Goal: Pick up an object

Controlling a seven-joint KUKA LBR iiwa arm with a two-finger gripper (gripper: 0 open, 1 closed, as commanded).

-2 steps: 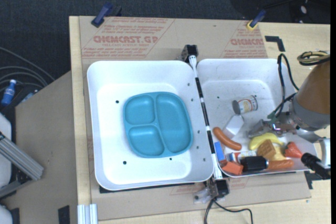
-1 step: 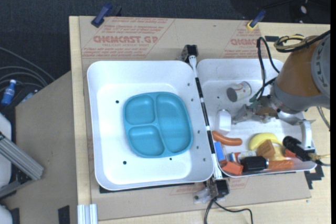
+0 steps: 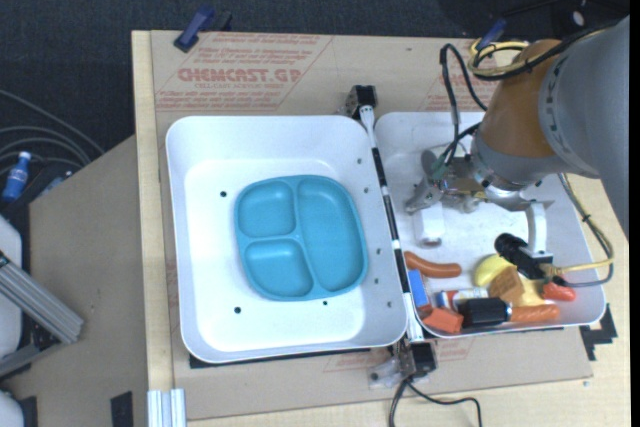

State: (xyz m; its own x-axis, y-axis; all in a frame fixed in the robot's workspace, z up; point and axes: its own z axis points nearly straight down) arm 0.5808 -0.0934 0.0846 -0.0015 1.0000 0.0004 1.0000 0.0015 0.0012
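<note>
My gripper (image 3: 432, 198) hangs over the left middle of the right bin (image 3: 400, 140), above bare white floor, with the grey and orange arm reaching in from the right. Loose objects crowd the bin's front edge, apart from the gripper. They include an orange-brown sausage (image 3: 432, 266), a yellow fruit (image 3: 489, 269), a brown piece (image 3: 507, 288), a black item (image 3: 486, 312), an orange carrot (image 3: 532, 314), a small blue item (image 3: 418, 289) and an orange piece (image 3: 443, 321). I see nothing held in the gripper.
The left bin (image 3: 190, 215) holds a blue divided plate (image 3: 299, 236). A ridge where the two bin rims meet (image 3: 383, 195) runs just left of the gripper. Cardboard (image 3: 240, 75) lies under the bins at the back.
</note>
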